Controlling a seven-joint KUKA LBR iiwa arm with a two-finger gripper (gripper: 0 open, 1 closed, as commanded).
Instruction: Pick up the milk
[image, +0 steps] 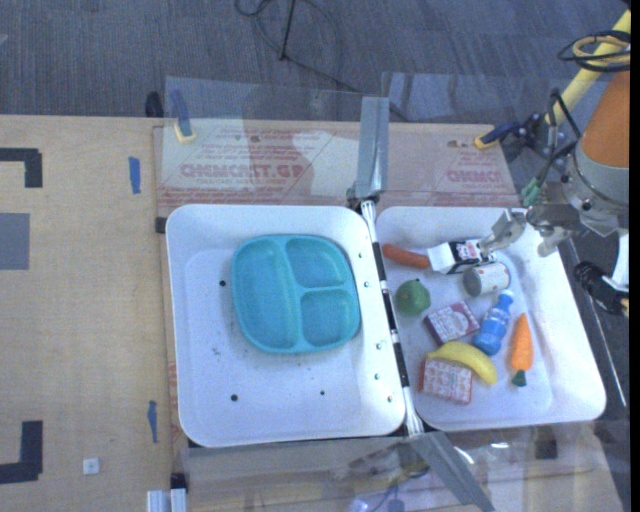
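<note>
Gripper (522, 236) over the far right part of the right bin (585, 395), hanging from the grey wrist with its orange band. Fingers (497, 235) spread apart, nothing pinched between them. Near fingertip low beside the milk's end; touching or just clear, hard to tell at this blur.

Milk (455, 254) just to the gripper's left and slightly nearer the camera, lying on its side on the bin floor. A small white carton with black markings. Long axis roughly across the view, tilted a little: marked end up toward the gripper, plain white end pointing away toward the divider between the bins.

Beyond the milk's far end from the gripper, an orange-red sausage-like piece (404, 256), almost in line with the carton. Below the gripper, just beside the milk, a small silver can (487, 278) on its side. Further down from the tool, a blue bottle (494, 325), a carrot (520, 345), a banana (466, 361) and two red boxes (452, 322). Green round fruit (412, 296) down and left, near the divider.

Well off to the gripper's left, in the left bin (190, 330), a teal divided plate (296, 293).
</note>
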